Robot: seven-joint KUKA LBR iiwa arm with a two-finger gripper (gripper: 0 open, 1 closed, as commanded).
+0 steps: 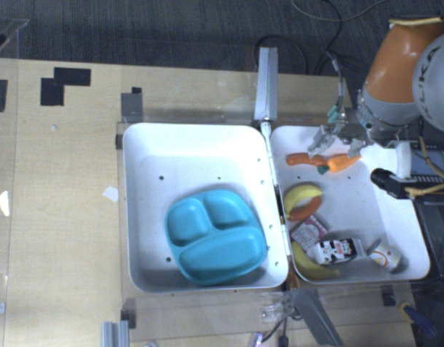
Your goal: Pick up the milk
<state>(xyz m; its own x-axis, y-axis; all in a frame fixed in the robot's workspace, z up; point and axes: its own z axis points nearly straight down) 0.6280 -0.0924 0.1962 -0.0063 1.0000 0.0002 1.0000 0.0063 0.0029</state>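
The milk (335, 250) is found in the right bin (417, 266), near its front edge. It is a small carton with black-and-white printing, lying on its side and resting against a banana (312, 267) at its front-left. A crumpled wrapper (307, 231) lies just behind it, and a small cup-like item (386, 256) lies near its right.

The end effector (336, 139) is positioned at the back of the same bin, above a carrot (325, 161) and well apart from the milk. Whether it is wide or narrow cannot be told from this view; nothing is seen held in it.

Handling is judged as follows. The carton is probably light and fairly stiff along its folded edges, yet its flat panels are likely to dent under heavy squeezing. Its coated surface may be slippery. A grasp across the short width of the body — at mid-length, over the two long side faces — is recommended. The banana is touching one side, so finger clearance there is expected to be tight — a slight push may be needed.
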